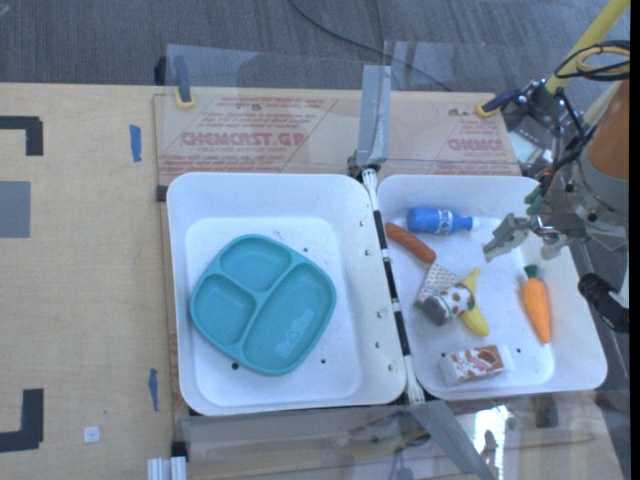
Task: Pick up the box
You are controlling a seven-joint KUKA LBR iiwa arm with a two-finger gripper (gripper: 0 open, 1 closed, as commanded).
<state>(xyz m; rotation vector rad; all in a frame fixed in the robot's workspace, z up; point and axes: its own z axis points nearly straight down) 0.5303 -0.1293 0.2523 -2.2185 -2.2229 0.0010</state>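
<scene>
We find the box (pixel 476 363) lying flat near the front edge of the right bin (pixel 585 368), a small white carton with red and brown print, tilted a little. Taking the box as our mark, a carrot (pixel 538 308) lies up and to its right, well apart from it. Just above the box and slightly left sit a banana (pixel 473 308) and a spotted cup (pixel 436 295) with a dark end, the two touching each other. Farther up and left of the box lies a sausage (pixel 411 242), and above that, toward the far wall, a blue bottle (pixel 438 221) on its side with its white cap pointing right. Nothing rests on the box, and it touches none of the others.

The claw (pixel 527 232) hangs far above and to the right of the box, over the upper right part of that bin, near the carrot's green top. Its fingers look spread apart with nothing between them.

To the left of the box, across the hinged divide, the left bin (pixel 190 208) holds a teal plate (pixel 263 303) with three sections. Both bins sit on a pale wooden desk (pixel 80 298) with blue tape marks and black corner marks. Beyond the desk we see grey carpet (pixel 200 8) and a dark cable (pixel 335 28) trailing across it.
</scene>
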